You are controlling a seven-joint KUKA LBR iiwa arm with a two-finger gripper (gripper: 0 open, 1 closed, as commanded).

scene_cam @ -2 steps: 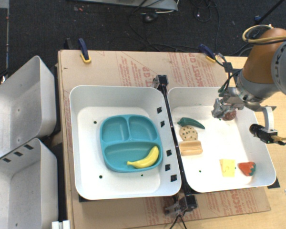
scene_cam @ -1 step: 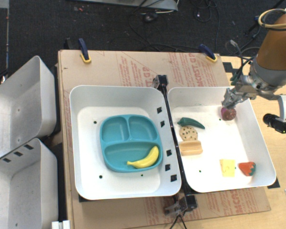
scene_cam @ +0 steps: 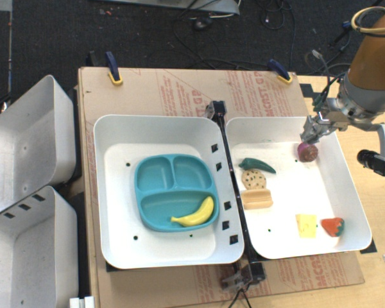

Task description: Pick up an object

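White plastic forms both shallow bins on the table [scene_cam: 179, 88], which is faced with brown cardboard. Inspection proceeds from the near edge toward the far edge.

Right bin [scene_cam: 353, 197], near right corner: a red strawberry-like piece [scene_cam: 333, 226] lies just beside a yellow block [scene_cam: 306, 225]. Toward the divider, in order going away: a tan wafer-like bar [scene_cam: 256, 199], a speckled cookie [scene_cam: 253, 179] touching it or nearly so, then a green pepper-like piece [scene_cam: 257, 165].

Left bin [scene_cam: 109, 191]: a teal divided plate [scene_cam: 173, 191] sits centrally, with a yellow banana [scene_cam: 196, 213] in its near compartment, lying slantwise.

Far right part of the right bin: a small dark-purple round object [scene_cam: 307, 151], possibly a plum or onion, rests on the bin floor close to the right wall. The claw [scene_cam: 313, 132] stands directly above and just beyond it, appearing to touch or nearly touch its top. How far the claw is open cannot be told from this view, and nothing confirms a hold.

Judgement: the purple object is the likely target. It lies immediately under the claw, slightly toward the near edge. Being roundish, it offers no long axis to align with. The floor is smooth and flat, so it may roll. Room is ample toward the divider; the right wall stands close and limits clearance there.
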